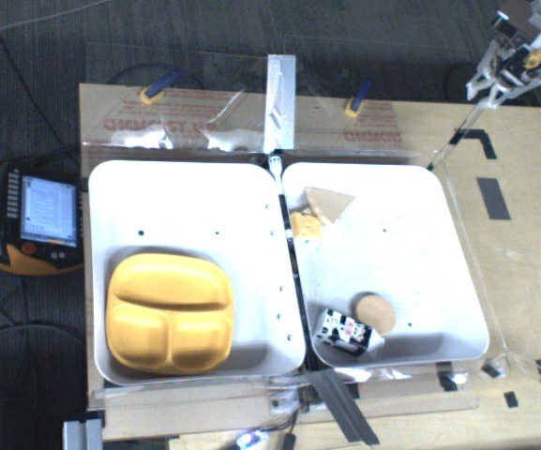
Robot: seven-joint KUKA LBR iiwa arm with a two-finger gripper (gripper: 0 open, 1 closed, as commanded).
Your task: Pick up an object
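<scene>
My gripper (506, 73) sits at top right, off the bins. Large yellow moulded foam block (170, 312): left white bin (157, 186), near corner. Right white bin (420, 214): round tan cork disc (375, 312) beside small black-and-white printed box (345, 332); pale tan wedge (322, 204) at far-left corner.

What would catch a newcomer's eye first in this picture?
Most striking is the big yellow bread-shaped object filling the near part of the left bin. In the right bin, a round tan disc and a small black-and-white item sit close together near the front. The gripper hangs far off at the top right.
</scene>
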